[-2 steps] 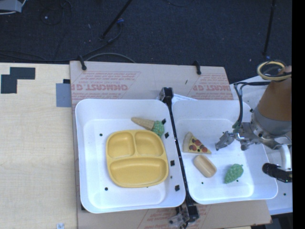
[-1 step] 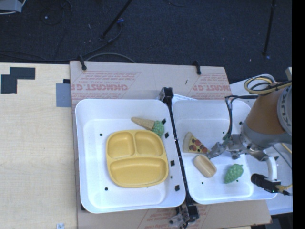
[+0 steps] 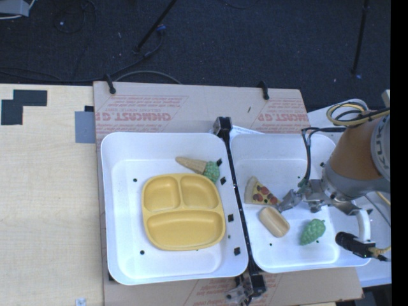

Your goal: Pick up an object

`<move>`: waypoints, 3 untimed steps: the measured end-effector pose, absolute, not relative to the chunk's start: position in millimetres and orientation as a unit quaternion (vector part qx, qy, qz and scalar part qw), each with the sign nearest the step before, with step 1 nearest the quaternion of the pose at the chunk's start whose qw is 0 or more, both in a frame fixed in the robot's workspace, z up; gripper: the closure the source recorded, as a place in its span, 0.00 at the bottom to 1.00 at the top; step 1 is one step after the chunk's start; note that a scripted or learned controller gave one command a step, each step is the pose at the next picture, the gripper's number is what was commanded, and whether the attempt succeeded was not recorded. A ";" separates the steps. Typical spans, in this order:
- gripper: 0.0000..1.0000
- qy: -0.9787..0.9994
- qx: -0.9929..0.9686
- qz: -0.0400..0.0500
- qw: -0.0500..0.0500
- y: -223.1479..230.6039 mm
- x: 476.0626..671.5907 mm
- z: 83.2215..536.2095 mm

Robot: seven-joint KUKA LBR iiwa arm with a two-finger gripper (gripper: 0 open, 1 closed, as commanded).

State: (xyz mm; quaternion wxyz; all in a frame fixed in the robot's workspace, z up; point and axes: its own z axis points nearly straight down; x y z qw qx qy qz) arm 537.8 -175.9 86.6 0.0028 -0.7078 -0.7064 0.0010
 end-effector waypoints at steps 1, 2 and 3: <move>1.00 -0.706 -0.709 0.001 0.004 -176.4 538.3 95.6; 1.00 -0.708 -0.706 0.000 0.001 -171.2 544.1 153.7; 1.00 -0.708 -0.706 0.000 0.000 -171.9 545.4 202.8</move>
